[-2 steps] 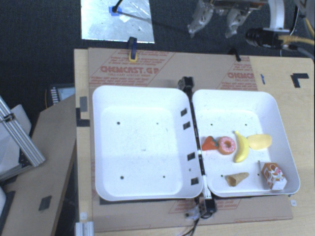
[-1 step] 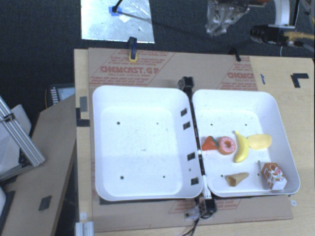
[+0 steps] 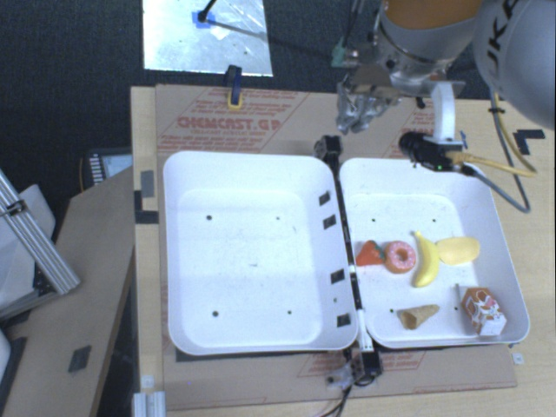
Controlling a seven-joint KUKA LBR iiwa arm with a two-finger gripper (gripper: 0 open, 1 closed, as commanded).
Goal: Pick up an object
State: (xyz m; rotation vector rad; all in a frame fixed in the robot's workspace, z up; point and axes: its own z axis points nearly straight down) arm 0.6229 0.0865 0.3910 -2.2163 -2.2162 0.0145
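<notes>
now the pincer [image 3: 358,115] hangs above the desk [image 3: 252,122], just behind the two white bins; i cannot tell how far it is open, and nothing shows in it. the right bin [image 3: 434,205] holds six things: one strawberry [image 3: 371,254], one donut [image 3: 400,256], one banana [image 3: 426,260], one lemon [image 3: 457,250], one cone [image 3: 418,316], one small box [image 3: 482,310]. the left bin [image 3: 252,250] is beside it.

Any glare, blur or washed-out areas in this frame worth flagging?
Camera view: soft throughout; the gripper is blurred, its fingers unreadable; the white bins are bright but not blown out; the foil-like sheet at top shows patchy glare; the banana and donut stay distinguishable.
</notes>
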